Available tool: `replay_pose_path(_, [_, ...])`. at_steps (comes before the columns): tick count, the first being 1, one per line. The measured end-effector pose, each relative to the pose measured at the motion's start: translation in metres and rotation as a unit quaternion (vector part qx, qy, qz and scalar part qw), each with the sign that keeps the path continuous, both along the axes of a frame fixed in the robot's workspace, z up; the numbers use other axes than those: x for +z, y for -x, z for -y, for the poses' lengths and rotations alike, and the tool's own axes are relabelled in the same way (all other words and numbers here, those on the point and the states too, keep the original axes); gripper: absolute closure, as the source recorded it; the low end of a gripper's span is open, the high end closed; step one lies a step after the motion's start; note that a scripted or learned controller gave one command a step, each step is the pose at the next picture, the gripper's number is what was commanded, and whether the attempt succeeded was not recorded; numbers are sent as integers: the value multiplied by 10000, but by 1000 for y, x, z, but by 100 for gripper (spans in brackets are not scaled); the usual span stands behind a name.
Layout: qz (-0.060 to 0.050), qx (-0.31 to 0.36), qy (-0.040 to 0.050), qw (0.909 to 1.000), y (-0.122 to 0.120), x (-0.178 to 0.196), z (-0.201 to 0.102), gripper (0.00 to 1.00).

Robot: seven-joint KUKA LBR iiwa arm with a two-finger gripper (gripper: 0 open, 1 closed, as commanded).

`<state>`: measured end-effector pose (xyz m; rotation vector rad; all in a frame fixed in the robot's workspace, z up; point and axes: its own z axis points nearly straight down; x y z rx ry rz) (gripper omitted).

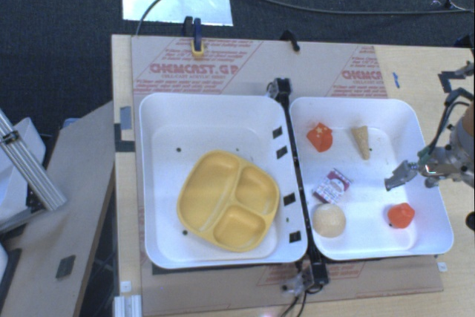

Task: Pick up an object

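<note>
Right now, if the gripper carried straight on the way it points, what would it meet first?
The gripper points left and slightly down over the right bin. Probably bare bin floor first, then the small printed packet; its height is unclear.

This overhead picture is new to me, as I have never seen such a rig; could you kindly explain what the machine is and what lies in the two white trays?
You are looking down at a slant from one fixed camera above a wooden bench. At the right edge, a robot arm reaches in; its gripper is the grey metal part that hangs over the right bin. Nothing can be seen held in it.

The left bin holds a yellow divided plate with three compartments.

The right bin holds five small things, all lying apart: an orange-red block at the back left, a tan cone-shaped piece beside it, a small printed packet in the middle, a pale round ball at the front left, and a red-orange lump at the front right, nearest the gripper.
</note>
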<state>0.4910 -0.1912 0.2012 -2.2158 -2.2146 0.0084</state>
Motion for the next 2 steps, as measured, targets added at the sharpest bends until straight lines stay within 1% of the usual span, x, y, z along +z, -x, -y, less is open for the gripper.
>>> replay_pose_path(1, [57, 19, 15, 10000, -3, 6, 0, 0])
replay_pose_path(2, [38, 10, 7, 10000, -1, -57, 1, 0])
